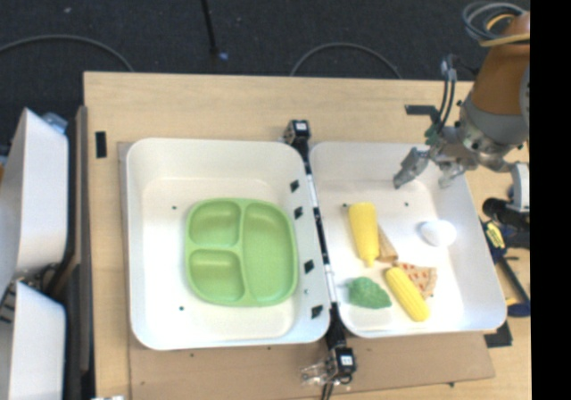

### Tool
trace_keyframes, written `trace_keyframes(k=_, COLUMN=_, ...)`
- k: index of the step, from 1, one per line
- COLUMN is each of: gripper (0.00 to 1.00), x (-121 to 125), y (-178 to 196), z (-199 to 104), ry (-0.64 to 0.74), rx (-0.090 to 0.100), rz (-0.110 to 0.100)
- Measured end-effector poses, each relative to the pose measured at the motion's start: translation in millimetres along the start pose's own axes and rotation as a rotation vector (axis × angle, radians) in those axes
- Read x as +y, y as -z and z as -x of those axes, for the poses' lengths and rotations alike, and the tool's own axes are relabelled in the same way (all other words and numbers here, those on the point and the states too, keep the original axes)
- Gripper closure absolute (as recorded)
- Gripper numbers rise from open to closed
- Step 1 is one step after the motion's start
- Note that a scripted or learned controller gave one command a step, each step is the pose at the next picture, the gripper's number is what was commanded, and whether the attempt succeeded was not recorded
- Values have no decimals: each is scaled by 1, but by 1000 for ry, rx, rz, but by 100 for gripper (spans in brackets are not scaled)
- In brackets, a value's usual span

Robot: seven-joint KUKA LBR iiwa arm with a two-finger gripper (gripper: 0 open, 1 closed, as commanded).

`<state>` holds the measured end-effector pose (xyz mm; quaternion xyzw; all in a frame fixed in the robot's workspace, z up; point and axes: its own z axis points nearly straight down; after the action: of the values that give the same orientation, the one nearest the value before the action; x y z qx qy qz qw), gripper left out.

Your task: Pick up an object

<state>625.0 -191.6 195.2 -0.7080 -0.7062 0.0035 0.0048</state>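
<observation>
A: Entry, nearest edge first. What lay at the front of the right bin (464, 300)?

B: A green leafy piece (368, 293) by the divider, and beside it a small corn cob (406, 293) lying at a slant, touching a pizza slice (419, 277).

A: And further back?

B: A larger yellow corn cob (363, 230) lay lengthwise, with a second pizza slice (386, 249) tucked against its right side. A white rounded object (437, 232) sat apart, nearer the right wall.

A: The left bin (143, 211)?

B: It held a green divided plate (241, 252), flat, roughly centred.

A: The gripper (431, 169)?

B: It hovered over the far right part of the right bin, fingers spread wide, nothing between them, well apart from every item.
</observation>
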Motion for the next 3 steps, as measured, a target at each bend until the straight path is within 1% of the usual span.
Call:
trace_keyframes(k=1, gripper=0, x=3, y=8, z=0, ry=3, rx=-2, rz=14)
trace_keyframes(k=2, gripper=0, x=7, y=-34, z=-3, ry=6, rx=-4, rz=11)
trace_keyframes(k=3, gripper=0, x=3, y=-78, z=1, ry=2, rx=-4, rz=10)
